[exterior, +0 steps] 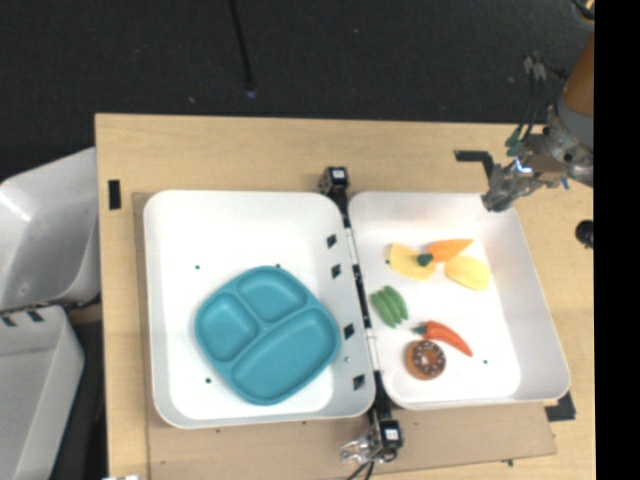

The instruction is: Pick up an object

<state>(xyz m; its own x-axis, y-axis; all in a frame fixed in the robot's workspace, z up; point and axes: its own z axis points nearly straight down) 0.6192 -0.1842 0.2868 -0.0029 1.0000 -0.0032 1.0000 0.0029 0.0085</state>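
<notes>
**Gripper above the far rim of the right bin, toys untouched**

Gripper [497,190] poised over the far edge of the right bin [535,368], at the end of the grey arm [572,118] reaching in from the right. Fingers too small and dark to read; open or closed, cannot tell. Nothing visible between them.

Inside the right bin: an orange carrot [449,248] touching a yellow piece [410,261], another yellow piece [468,272] just beside them; a green pepper [389,305] near the divider; a red-orange chilli [446,337] and, touching it, a brown doughnut [427,359] toward the near side. All well apart from the gripper.

In the left bin [170,368], a teal compartment plate [265,334], lying flat.
</notes>
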